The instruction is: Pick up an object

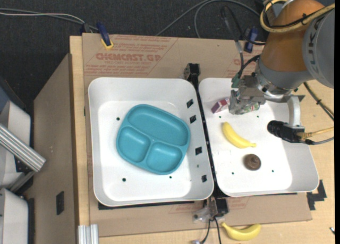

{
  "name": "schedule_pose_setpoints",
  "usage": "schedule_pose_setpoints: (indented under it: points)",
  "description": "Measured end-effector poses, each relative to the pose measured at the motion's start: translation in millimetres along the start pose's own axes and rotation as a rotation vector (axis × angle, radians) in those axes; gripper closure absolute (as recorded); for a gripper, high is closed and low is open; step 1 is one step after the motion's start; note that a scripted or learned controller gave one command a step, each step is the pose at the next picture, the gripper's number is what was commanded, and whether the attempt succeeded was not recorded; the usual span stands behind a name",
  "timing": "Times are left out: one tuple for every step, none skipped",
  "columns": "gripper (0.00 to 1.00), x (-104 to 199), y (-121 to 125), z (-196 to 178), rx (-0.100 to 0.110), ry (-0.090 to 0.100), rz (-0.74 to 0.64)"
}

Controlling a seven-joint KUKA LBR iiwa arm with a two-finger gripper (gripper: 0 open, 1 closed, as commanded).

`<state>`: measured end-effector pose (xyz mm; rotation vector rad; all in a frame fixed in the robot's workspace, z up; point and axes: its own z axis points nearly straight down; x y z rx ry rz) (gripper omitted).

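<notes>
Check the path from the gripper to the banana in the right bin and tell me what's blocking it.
Nothing visible blocks it. The gripper sits low over the right bin, just up and right of the banana, with bare white bin floor between them. The brown round object lies beyond the banana.

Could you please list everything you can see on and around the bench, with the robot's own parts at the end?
bins: 2, white, side by side on the bench
tray: 1, teal, three compartments, in the left bin
banana: 1, yellow, middle of the right bin
second banana: 1, yellow, outside the bins at the bench's front edge
brown disc: 1, right bin, in front of the banana
purple item: 1, right bin's back, beside the gripper; too small to identify
clamp: 1, blue and yellow, bench's back left
arm: 1, grey and orange, over the right bin
gripper: 1, grey, low over the right bin's back
</notes>
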<state>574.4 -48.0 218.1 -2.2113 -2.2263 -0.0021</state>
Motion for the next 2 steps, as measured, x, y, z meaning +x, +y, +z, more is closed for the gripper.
schedule_pose_setpoints:
  points:
    - [1.00,52,-12,8,0.003,0.000,0.000]
    - [1.00,94,-25,5,0.002,0.000,0.000]
